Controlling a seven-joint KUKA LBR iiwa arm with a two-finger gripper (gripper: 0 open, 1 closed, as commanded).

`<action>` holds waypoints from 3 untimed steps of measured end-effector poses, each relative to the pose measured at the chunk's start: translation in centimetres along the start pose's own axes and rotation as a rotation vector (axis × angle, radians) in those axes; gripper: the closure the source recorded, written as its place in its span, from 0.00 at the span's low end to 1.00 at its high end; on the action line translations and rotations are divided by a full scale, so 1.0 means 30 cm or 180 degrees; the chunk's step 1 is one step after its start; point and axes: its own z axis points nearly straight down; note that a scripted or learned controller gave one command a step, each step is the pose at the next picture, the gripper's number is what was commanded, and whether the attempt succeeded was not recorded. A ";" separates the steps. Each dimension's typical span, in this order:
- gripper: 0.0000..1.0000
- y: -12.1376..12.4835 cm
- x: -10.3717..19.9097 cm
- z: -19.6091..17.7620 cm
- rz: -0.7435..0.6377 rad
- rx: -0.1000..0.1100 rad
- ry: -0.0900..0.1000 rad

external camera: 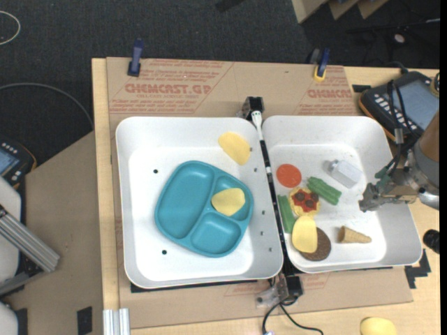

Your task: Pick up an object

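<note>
My gripper (368, 201) hangs low over the right side of the right bin (328, 121), on the arm (424, 176) coming in from the right. Nothing shows in its grasp. To its left lie a grey block (342, 172), a green piece (324, 190) and a red disc (288, 175). A tan wedge (355, 236) lies just below and left of it. Nearer the bin's left wall are a dark red piece (304, 199), a long green strip (286, 213) and a yellow piece (304, 233) resting on a brown disc (320, 248).
The left bin (133, 187) holds a teal divided plate (183, 208) with a yellow piece (228, 201) on it, and another yellow piece (235, 146) near its top right corner. A black handheld device (391, 103) sits beyond the right bin. Clamps (135, 58) (321, 63) stand at the back edge.
</note>
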 end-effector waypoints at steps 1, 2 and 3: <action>1.00 0.013 0.315 -0.327 -0.0028 -0.0088 -0.0019; 1.00 0.006 0.351 -0.117 0.0011 -0.0027 -0.0020; 1.00 0.010 0.720 -0.402 -0.0034 -0.0082 -0.0009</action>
